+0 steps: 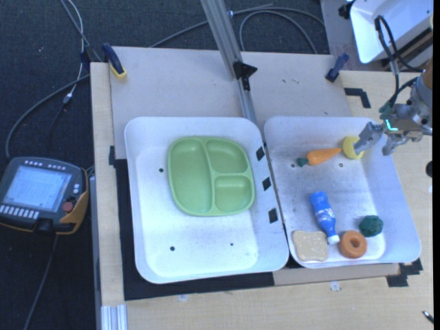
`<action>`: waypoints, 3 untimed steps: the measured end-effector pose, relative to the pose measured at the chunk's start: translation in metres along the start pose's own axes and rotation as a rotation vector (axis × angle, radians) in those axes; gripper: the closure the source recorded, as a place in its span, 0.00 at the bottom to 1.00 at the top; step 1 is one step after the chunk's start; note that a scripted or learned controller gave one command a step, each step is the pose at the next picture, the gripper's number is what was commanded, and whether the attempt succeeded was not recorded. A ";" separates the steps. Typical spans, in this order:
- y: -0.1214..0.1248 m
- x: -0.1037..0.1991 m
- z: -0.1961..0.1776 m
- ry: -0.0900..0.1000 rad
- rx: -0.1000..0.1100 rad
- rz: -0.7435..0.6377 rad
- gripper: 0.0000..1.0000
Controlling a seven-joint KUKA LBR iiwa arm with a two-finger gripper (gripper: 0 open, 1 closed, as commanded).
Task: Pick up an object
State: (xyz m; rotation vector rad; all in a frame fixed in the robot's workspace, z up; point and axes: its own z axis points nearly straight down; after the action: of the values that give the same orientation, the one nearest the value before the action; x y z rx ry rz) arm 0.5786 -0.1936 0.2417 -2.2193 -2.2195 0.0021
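The right bin holds several toy foods. An orange carrot lies near its back, with a small yellow piece at its right end. A blue bottle lies in the middle. A dark green lump, an orange donut and a slice of bread sit along the front. My gripper hangs over the bin's back right corner, just right of the yellow piece. It is open and nothing is between its fingers.
The left bin holds a light green divided plate. A metal post slants down to the gap between the bins. A teach pendant lies on the floor at the left.
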 end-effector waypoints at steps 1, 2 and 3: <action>0.001 0.000 -0.001 -0.001 -0.003 -0.001 0.00; -0.001 -0.001 0.062 0.001 0.004 0.000 0.00; -0.011 -0.003 0.111 0.002 0.003 0.001 0.00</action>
State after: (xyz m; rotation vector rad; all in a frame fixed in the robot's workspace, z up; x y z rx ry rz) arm 0.5673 -0.1969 0.1308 -2.2181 -2.2166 0.0032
